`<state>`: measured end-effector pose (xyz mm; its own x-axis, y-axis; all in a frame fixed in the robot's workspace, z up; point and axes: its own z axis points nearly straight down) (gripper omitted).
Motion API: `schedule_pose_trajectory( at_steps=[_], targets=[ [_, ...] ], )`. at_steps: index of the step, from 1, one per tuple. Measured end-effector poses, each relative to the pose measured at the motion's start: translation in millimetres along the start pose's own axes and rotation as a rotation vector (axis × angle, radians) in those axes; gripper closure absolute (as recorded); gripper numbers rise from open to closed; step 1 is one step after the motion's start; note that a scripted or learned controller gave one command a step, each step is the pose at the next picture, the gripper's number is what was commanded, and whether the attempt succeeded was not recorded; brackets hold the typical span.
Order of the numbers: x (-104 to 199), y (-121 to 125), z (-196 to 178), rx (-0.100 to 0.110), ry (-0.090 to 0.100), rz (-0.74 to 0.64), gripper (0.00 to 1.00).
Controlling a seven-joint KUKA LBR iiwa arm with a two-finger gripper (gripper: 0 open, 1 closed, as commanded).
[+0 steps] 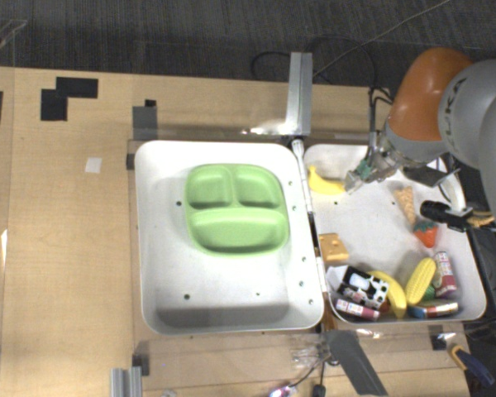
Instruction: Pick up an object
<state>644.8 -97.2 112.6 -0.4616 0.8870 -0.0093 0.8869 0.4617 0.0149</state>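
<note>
- Hovering beside the yellow banana (pixel 324 182), in the right bin (pixel 380 222): jaws (pixel 357 174).
- I cannot tell their state.
- Left of the banana: green tray (pixel 234 208).

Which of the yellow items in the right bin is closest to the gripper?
The yellow piece at the bin's top-left corner, just left of the gripper. The corn cob and the banana lie in the clutter at the bin's near edge.
</note>
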Motion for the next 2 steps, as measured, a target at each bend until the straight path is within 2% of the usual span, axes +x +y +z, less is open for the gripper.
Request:
schedule_pose_trajectory(
  at_steps=[1, 2],
  targets=[
    [13.9, 37.8, -74.6, 0.009, 0.004, 0.369, 1.0],
    [14.0, 37.7, -74.4, 0.009, 0.004, 0.368, 0.0]
  ],
)
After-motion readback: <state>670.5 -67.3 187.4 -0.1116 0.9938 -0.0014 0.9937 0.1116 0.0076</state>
